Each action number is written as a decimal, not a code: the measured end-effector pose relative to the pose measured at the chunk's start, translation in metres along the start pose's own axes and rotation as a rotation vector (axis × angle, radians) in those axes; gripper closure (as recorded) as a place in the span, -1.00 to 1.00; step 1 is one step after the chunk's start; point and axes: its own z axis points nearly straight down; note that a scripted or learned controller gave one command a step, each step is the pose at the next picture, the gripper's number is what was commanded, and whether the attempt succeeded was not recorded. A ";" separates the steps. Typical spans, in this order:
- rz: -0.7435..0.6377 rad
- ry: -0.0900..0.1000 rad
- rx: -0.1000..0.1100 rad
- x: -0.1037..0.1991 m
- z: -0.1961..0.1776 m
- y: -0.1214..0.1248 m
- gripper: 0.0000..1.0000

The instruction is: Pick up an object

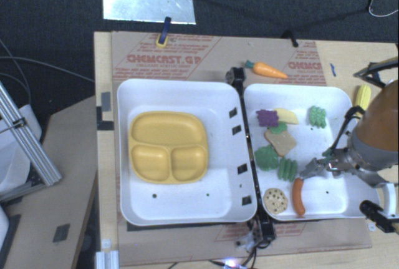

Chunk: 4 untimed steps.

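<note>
The right white bin (336, 96) holds toy food: purple grapes (267, 117), a yellow piece (287, 115), a green ridged piece (317, 116), a bread slice (280, 141), a green leafy piece (266, 158), a green pickle-like piece (287, 169), a red sausage (298, 196) and a cookie (275, 200). My gripper (308, 169) reaches in from the right, low over the bin floor. Its tip sits just right of the green pickle-like piece and above the sausage's upper end. I see nothing held in it.
The left white bin (181, 90) carries a yellow divided plate (168, 146). A carrot (267, 70) lies on the bench behind the bins. A yellow corn piece (362, 97) lies beyond the right bin's far right corner. The arm's orange band (380, 124) hangs over that bin's right edge.
</note>
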 end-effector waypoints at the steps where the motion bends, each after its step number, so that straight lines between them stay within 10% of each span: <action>1: 0.001 -0.005 -0.011 -0.038 0.020 0.003 -1.00; 2: -0.007 -0.006 -0.014 -0.018 0.030 0.045 -1.00; 3: -0.009 0.000 -0.007 0.065 0.031 0.003 -1.00; 4: -0.004 -0.004 -0.013 0.059 0.020 0.005 1.00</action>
